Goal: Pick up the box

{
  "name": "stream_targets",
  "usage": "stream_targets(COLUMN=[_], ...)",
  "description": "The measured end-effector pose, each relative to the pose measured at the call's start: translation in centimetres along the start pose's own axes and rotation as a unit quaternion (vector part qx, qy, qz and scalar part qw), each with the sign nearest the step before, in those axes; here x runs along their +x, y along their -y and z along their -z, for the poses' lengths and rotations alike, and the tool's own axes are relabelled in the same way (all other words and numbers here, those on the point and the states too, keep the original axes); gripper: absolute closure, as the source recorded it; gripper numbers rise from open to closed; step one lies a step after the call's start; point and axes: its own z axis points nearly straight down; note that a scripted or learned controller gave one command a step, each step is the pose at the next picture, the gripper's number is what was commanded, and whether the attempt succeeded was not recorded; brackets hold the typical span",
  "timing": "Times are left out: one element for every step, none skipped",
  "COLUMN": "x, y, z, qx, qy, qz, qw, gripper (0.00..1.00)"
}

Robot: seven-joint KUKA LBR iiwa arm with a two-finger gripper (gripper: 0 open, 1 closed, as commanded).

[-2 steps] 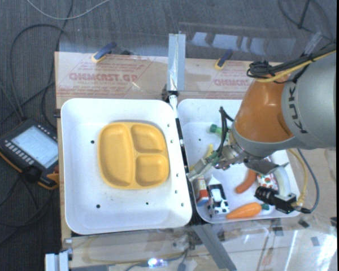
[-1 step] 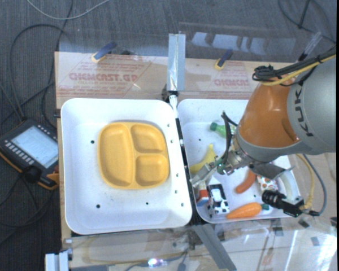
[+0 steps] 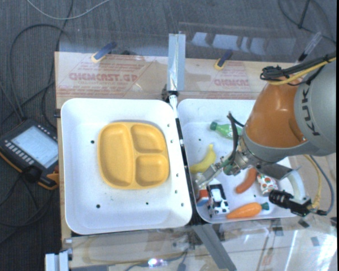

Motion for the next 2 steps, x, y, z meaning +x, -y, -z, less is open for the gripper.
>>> stream_targets(x=[-2.3, -6.6], y=[-0.7, -0.7], z=[0.0, -6.5], qx=[-0.001, -0.008], qy=[0.0, 0.014], qz=[0.017, 0.012], qw=[0.9999, 0.9998], gripper=[0.0, 0.0])
